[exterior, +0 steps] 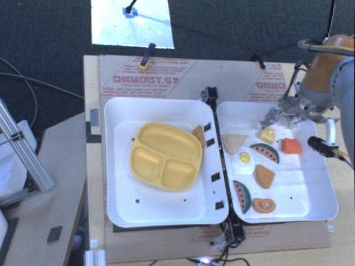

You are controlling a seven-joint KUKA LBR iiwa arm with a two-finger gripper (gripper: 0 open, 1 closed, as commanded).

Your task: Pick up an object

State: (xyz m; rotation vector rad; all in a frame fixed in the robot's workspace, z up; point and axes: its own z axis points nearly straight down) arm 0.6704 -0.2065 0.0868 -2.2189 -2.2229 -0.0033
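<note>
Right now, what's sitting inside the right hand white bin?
In the right bin: toy foods, including a fried egg, two watermelon slices, a pretzel and a cheese cube. The arm covers its far corner.

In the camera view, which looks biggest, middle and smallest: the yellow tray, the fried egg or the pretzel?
Largest to smallest:
1. Yellow tray, by far.
2. Pretzel and fried egg look about alike, so I won't rank them.

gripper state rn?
Gripper: in the right bin, just above the yellow cheese block; nothing seen between its fingers, open or shut cannot be told.
</note>
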